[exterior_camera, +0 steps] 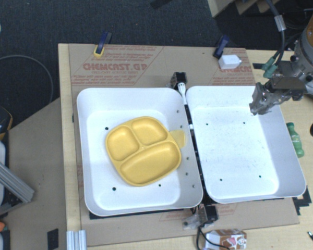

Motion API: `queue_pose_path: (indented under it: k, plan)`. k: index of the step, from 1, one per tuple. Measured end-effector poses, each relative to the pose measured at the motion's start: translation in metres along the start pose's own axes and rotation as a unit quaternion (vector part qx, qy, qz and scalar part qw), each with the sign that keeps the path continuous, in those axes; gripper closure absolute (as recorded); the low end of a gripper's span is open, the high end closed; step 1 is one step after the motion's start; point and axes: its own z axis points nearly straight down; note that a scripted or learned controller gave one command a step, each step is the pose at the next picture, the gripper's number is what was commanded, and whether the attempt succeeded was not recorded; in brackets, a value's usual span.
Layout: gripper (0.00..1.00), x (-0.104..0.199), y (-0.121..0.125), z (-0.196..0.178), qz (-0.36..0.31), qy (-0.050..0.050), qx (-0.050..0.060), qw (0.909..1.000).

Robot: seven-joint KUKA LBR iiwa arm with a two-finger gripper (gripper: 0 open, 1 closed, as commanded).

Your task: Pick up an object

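We see a yellow divided plate [143, 150] in the left bin [88, 139], its long axis running lower left to upper right, its 2 small compartments toward the upper left. The gripper [261, 106] hovers at upper right; we cannot tell its state.

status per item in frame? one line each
yellow divided plate: right side up, lying flat in the left bin, untouched
left bin: holds the plate
right bin: bare white floor with dark specks
pincer: over the right bin's far right corner, nothing visibly held
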Motion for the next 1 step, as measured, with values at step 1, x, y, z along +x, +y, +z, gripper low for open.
queue_pose_path:
  k: [1]
  plan:
    - [1.00,0.0704,0.0009,0.0508,-0.004,0.000,-0.002,1.0000]
